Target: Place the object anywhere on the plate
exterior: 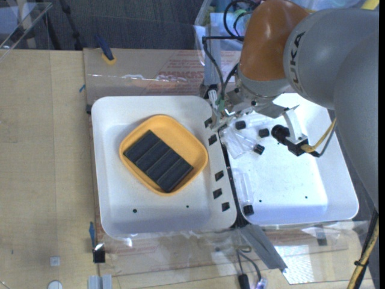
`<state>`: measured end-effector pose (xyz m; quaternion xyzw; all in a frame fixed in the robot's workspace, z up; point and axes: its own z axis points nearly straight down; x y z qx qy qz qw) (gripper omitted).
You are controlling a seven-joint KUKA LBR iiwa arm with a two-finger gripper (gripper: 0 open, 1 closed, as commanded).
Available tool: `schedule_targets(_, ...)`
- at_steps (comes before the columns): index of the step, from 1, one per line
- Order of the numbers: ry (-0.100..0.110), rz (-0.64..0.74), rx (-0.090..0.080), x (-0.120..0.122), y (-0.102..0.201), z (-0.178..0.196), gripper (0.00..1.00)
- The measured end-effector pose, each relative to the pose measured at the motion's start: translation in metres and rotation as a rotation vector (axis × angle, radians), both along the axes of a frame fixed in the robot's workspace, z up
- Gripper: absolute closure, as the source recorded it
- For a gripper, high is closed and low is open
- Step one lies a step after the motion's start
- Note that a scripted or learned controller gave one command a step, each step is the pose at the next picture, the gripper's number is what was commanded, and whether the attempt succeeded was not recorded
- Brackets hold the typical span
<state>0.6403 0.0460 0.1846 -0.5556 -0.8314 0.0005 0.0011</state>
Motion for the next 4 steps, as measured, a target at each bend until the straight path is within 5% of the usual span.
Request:
schedule_targets(2,-0.001,0.256,0.001,-0.039,0.043,0.001,1.00)
schedule_targets(3,-0.001,0.255,0.001,-0.039,0.043,0.000,0.00)
schedule_targets(4,-0.004,0.250,0.003,-0.037,0.041,0.010,1.00)
